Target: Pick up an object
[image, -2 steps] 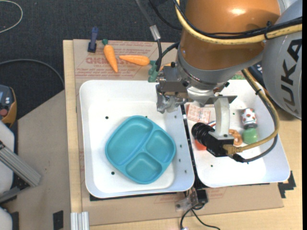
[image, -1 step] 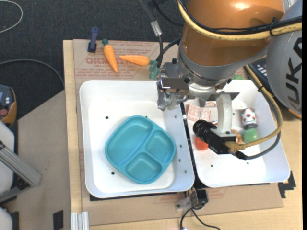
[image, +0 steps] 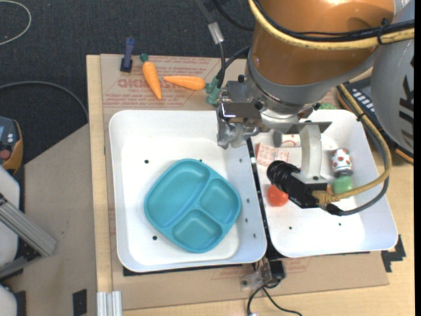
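Observation:
My gripper point(image: 229, 134) hangs low over the far end of the rim where the two white bins meet, under the arm's big orange band. A teal divided plate point(image: 192, 205) lies in the left bin point(image: 120, 176). In the right bin point(image: 358, 239) a small red object point(image: 277, 197) rests near the dividing rim. A pink-and-white packet point(image: 266, 154) lies just behind it, close to the gripper. Further right stand a small white can with red dots point(image: 340, 159) and a green object point(image: 342, 185). The arm hides part of the right bin.
Behind the bins, on the cardboard, lie two orange carrots point(image: 152, 79) point(image: 185, 82) and a small blue object point(image: 127, 54). A green piece point(image: 212, 95) sits by the left bin's far rim.

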Controlling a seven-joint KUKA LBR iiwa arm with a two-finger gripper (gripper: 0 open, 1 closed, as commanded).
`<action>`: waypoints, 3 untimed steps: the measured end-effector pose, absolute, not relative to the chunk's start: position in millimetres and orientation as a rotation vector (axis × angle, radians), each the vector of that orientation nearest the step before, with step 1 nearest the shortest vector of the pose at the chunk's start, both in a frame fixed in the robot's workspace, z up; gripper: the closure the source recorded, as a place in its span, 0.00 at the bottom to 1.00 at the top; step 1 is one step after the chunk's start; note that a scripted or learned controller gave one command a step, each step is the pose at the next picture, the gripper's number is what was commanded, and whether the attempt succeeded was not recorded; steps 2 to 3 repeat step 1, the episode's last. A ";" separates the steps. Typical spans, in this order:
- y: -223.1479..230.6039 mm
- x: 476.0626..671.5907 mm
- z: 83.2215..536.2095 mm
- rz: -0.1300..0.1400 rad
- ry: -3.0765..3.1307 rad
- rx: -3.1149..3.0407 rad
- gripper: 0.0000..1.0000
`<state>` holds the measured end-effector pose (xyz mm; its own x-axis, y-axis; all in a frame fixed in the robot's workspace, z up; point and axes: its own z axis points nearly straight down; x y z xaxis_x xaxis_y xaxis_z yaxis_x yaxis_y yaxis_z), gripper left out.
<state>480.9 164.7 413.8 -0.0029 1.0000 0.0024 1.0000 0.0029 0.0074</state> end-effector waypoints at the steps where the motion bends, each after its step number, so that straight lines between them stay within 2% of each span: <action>1: 165.2 481.4 424.2 0.014 2.222 2.214 1.00; 3: 165.2 481.4 424.2 0.014 2.222 2.214 1.00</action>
